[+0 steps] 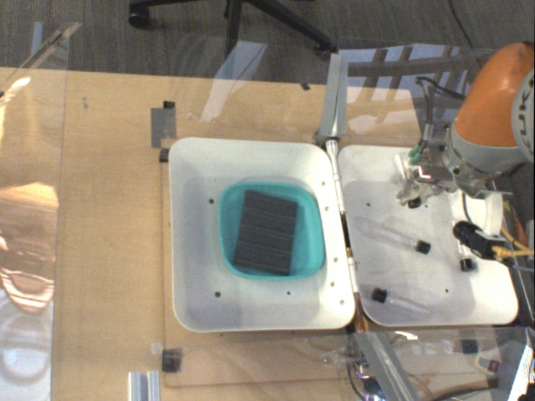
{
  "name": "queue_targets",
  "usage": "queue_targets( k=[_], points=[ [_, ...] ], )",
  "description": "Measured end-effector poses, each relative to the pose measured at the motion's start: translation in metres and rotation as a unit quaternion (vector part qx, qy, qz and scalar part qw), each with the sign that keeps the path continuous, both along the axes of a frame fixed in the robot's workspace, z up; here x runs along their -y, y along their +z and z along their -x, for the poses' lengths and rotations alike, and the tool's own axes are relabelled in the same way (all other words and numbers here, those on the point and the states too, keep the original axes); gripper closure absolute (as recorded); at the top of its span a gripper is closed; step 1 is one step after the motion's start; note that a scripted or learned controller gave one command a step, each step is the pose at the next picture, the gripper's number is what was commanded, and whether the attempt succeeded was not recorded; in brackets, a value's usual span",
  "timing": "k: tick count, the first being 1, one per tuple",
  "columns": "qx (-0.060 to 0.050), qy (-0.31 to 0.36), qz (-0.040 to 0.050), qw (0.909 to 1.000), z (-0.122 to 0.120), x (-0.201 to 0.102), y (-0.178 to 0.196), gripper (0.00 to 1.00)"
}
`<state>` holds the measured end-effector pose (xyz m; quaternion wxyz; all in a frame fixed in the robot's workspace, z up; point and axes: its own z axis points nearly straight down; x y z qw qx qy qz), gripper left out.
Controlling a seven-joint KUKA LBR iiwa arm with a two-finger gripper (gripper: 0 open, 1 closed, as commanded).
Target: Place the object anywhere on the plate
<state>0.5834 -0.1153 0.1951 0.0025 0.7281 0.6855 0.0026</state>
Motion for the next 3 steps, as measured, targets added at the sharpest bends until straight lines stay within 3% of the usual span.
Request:
queue_targets(
  k=[1, 2, 3],
  points=[
    [-0.001, 0.04, 0.0001, 0.9992, 0.035, -0.066, 0.017, 1.0],
    [0.0, 0.133, 0.0003, 0.9911, -0.023, -0.172, 0.012, 1.0],
    [0.0, 0.133, 0.0003, 0.9911, -0.023, -0.172, 0.012, 0.0]
  ],
)
